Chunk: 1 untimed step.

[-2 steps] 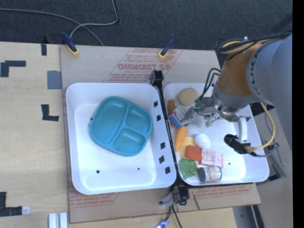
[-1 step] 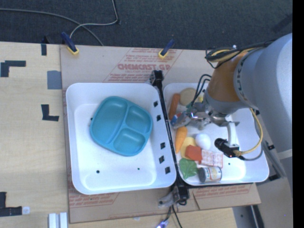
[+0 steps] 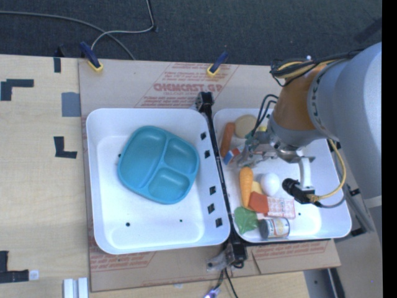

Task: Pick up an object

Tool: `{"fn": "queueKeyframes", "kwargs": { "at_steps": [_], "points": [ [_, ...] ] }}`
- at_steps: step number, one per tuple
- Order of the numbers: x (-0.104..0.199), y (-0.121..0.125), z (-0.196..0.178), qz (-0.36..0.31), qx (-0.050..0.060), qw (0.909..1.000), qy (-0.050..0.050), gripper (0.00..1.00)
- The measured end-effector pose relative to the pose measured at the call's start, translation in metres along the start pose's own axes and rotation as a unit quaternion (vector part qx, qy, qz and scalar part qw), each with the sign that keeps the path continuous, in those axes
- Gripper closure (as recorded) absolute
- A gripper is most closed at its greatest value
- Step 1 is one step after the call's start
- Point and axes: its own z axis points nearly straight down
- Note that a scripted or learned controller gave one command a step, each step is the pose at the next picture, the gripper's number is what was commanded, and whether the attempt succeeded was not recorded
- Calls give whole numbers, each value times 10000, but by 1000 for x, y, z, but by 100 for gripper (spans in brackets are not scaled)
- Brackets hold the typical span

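Robot arm reaches into a crowded bin of toy food on a cardboard-covered surface.

The gripper hangs low over the near-left part of the right bin, by the wall it shares with the left bin, where a blue divided plate lies alone. Whether the fingers are apart or together cannot be told from this angle. A carrot lies just toward the bin's front edge from them, touching a white egg; a sausage lies toward the back edge. With the items packed so tightly, a closing grip could nudge a neighbour, catch two at once, or slip off the carrot's tapered side.
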Motion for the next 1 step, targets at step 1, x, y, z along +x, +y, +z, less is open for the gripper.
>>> {"fn": "queueKeyframes", "kwargs": {
  "at_steps": [1],
  "points": [
    [56,-41,-89,-13,12,10000,20,100]
  ]
}}
